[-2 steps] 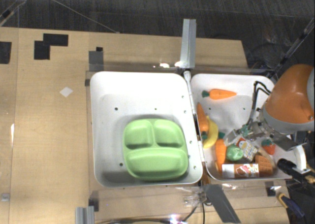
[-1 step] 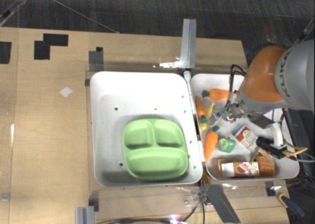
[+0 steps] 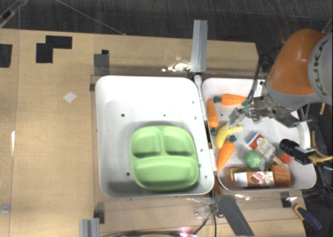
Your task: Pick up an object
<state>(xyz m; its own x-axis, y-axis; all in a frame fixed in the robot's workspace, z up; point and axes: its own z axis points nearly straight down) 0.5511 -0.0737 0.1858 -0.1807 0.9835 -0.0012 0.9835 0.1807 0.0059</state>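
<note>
Nearest my camera, I see a green divided plate [image 3: 164, 158] lying in the left bin [image 3: 112, 126]. Along the right bin's [image 3: 307, 178] near wall lies a brown carton [image 3: 258, 177], with a green toy [image 3: 253, 159] and a small box [image 3: 261, 146] behind it. Farther back lie carrots [image 3: 225, 153] and a yellow banana [image 3: 223, 134]. Over these hangs the gripper [image 3: 246, 112]; I cannot tell its grip.
</note>
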